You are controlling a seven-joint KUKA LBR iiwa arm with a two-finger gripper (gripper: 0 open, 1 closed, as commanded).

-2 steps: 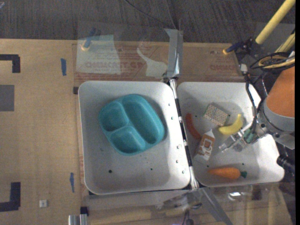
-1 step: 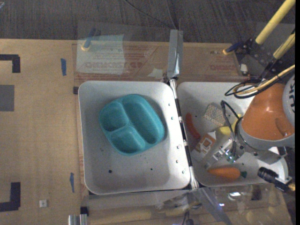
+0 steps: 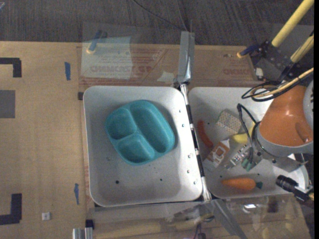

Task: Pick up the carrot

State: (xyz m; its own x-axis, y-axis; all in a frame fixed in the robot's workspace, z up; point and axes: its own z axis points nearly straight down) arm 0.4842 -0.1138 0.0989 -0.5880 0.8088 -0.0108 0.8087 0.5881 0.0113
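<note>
A pale wooden bench (image 3: 40,148) fills most of the view, marked with black tape corners (image 3: 12,66) and short blue tape strips (image 3: 67,70). Beyond its far edge lies dark grey carpet (image 3: 65,11) — crossed by a thin black cable (image 3: 154,11). Light looks even, perhaps from overhead.

One fixed camera above the tabletop (image 3: 40,133), looking down at a slant, both bins (image 3: 97,183) in frame, arm (image 3: 286,123) entering from right

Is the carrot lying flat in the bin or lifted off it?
Lying flat: the carrot rests lengthwise on the right bin's floor, near its front edge.
</note>
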